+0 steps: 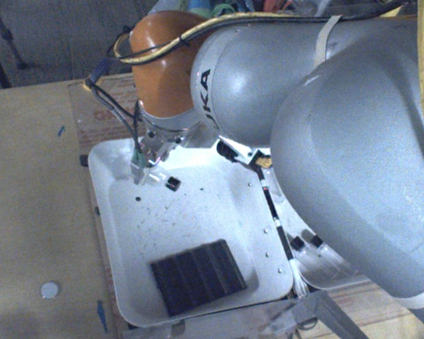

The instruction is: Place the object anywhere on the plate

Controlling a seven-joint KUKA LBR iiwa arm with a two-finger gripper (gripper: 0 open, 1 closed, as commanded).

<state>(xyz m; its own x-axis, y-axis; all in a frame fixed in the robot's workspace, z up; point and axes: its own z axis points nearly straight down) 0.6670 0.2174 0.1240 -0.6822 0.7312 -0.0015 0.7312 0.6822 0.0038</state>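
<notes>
The tool (148,166) hangs over the bin's (120,242) far-left corner; its grip state cannot be told. The dark ribbed plate (198,276) lies toward the near edge.

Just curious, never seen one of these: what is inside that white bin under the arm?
A dark ridged plate lies near the front of the white bin, with small dark specks scattered behind it. The arm covers the bin's far right corner.
</notes>
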